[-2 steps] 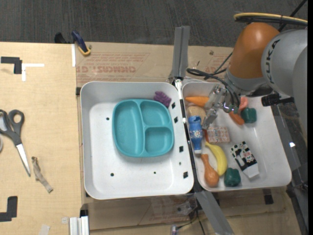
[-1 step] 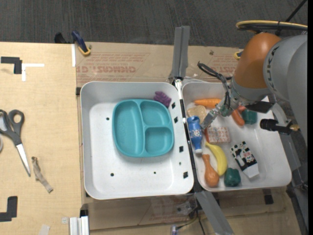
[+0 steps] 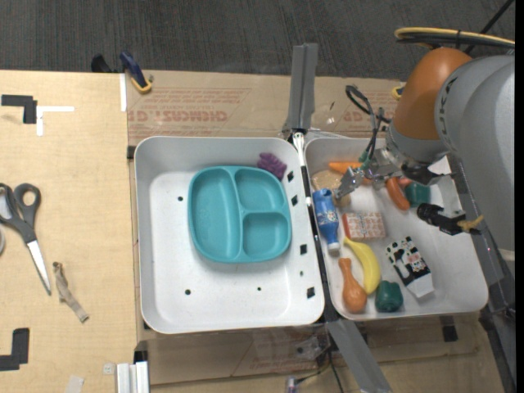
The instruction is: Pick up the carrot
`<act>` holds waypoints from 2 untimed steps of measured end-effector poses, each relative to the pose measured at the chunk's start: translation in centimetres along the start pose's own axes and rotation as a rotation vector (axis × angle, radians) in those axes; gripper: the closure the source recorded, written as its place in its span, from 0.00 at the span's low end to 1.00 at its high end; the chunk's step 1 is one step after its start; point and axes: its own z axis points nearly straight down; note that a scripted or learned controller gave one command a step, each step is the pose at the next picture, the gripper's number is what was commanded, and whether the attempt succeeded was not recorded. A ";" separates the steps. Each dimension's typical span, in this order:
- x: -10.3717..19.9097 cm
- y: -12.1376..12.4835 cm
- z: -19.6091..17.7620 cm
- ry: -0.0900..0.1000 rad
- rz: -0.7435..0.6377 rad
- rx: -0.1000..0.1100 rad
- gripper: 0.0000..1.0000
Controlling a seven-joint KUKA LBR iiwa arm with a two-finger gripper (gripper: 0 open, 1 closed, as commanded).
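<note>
while the carrot lies at the far edge of the right bin, the gripper hangs just beside it, and whether it is open or shut cannot be told. near it lie a blue bottle, a banana and a black-and-white carton. in the left bin sits a teal divided plate with a purple thing at the far edge. scissors lie far left on the bench.
</note>
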 end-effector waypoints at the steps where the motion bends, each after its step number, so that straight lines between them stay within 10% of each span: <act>1: 0.2 1.9 0.2 0.004 0.033 0.016 0.00; 2: 0.2 2.2 -1.0 0.000 0.027 0.009 1.00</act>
